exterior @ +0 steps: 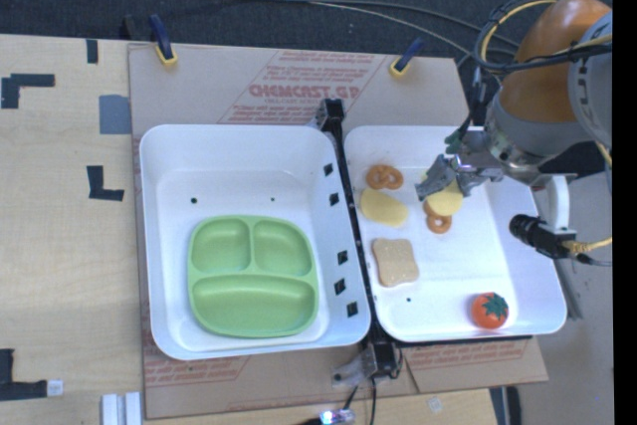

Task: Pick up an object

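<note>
The likeliest target is the small yellow piece [445, 203] in the right bin [528, 314], lying in the upper middle of that bin directly beneath the gripper [444, 180], whose tips sit at about its 12 o'clock and seem to touch or overlap its top edge. Whether the piece is actually between the pads cannot be told from this slanted view, and I cannot tell how the pincer stands, open or closed. The risk, as I judge it, is crowding: a small brown ring [438, 222] lies touching or just beside the yellow piece at its 6 o'clock, so a close there could nudge the ring away or catch both, and a low rounded piece may squirt out sideways instead of seating. At roughly 9 o'clock from the yellow piece lies a pale yellow oval [383, 208], with a pretzel [384, 177] just above it at about 10 o'clock; both are near but apart, and a sideways sweep could disturb them. A slice of toast [395, 262] lies at 7 o'clock, and a tomato [489, 310] well apart at 5 o'clock near the bin's lower rim. The left bin [159, 164] holds a green divided plate [253, 276], far from the action.
</note>
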`<action>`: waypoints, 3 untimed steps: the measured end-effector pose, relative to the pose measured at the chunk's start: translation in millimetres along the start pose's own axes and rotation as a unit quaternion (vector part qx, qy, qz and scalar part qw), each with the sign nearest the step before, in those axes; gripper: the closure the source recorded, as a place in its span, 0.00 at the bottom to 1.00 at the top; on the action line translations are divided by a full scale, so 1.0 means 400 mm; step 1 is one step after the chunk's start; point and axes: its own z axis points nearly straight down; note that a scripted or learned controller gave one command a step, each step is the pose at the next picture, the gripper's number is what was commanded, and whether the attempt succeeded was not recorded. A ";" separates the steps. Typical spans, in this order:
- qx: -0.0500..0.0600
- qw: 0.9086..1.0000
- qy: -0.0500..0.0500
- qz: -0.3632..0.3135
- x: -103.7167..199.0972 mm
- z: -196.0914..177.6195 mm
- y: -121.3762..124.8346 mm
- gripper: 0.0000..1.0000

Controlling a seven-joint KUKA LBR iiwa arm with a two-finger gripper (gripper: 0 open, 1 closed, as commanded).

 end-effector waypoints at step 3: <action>0.000 1.000 0.000 0.000 0.390 0.016 0.106 1.00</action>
